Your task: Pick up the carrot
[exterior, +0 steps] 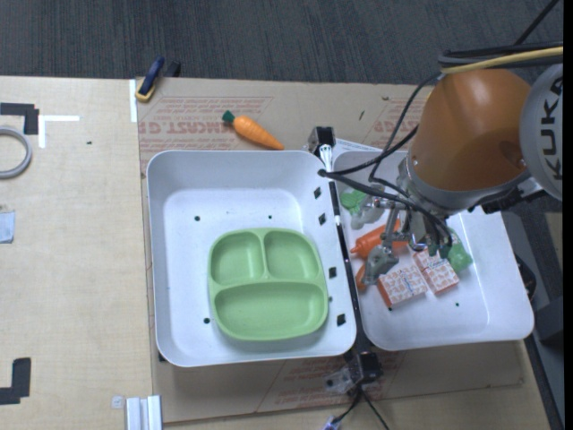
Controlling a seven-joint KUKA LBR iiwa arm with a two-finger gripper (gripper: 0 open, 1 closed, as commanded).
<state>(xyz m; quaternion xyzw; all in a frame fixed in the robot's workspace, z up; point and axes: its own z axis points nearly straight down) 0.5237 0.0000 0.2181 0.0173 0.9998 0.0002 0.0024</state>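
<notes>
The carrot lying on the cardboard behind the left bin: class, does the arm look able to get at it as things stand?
Probably yes. The carrot lies in the open on the cardboard with nothing over or against it. The gripper hangs over the right bin, so the arm must cross over first.

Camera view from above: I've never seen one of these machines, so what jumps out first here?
The big orange-banded arm looms over the right bin, its gripper low among small toys and a carrot. In the left bin lies a green divided plate. Another toy carrot rests on the cardboard behind the bins.
</notes>
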